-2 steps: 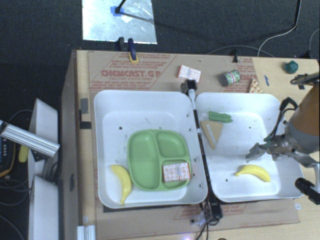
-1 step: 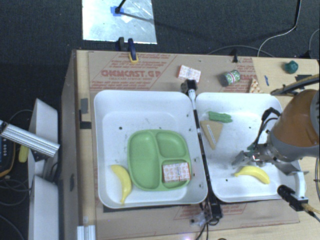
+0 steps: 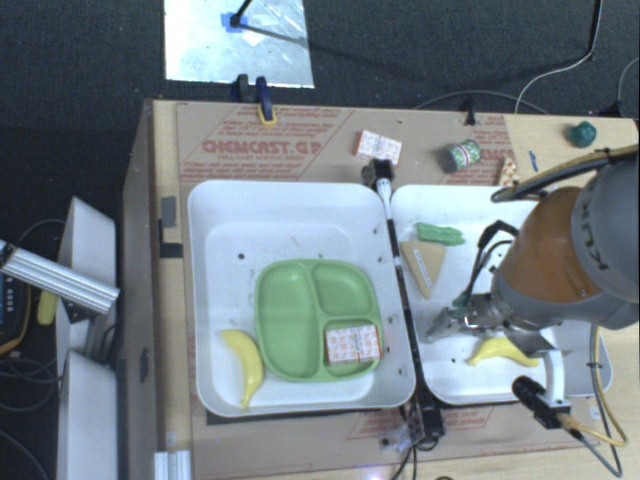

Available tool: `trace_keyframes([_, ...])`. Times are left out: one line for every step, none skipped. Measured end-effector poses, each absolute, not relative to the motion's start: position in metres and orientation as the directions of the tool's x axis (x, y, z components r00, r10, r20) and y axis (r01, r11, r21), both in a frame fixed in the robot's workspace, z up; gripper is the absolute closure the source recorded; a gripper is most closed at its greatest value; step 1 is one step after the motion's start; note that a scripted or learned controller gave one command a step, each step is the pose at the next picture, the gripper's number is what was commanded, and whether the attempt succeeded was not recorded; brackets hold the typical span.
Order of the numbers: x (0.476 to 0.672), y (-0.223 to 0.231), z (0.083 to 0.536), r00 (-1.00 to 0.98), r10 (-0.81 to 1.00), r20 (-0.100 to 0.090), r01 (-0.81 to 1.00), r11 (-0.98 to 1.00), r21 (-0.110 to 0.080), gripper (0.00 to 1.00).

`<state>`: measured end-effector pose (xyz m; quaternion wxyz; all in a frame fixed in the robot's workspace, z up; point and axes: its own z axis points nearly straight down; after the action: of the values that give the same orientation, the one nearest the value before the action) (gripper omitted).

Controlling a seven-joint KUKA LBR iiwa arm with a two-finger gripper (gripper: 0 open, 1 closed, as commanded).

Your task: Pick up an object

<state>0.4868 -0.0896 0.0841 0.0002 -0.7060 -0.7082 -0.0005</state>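
My gripper hangs low in the right bin, near its left wall. A small yellow banana lies just right of and below it, close to the arm's grey wrist. A tan wedge rests on the bin floor above the gripper, and a green pod-shaped piece lies beyond that. I see nothing held in the gripper. The arm's orange band covers much of the bin's right half.
The left bin holds a green divided plate with a patterned packet in one section, and a second banana beside it. On the bench behind lie another packet and a small can.
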Motion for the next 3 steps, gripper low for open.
trace_keyframes([0.487, -0.171, 0.084, 0.000, 1.000, -0.002, 1.000, 0.000, 0.002, 0.00])
trace_keyframes([0.487, -0.109, 0.101, -0.004, 1.000, 0.001, 1.000, 0.004, 0.001, 0.00])
trace_keyframes([0.487, -0.152, 0.100, 0.000, 1.000, -0.001, 1.000, 0.000, 0.001, 0.00])
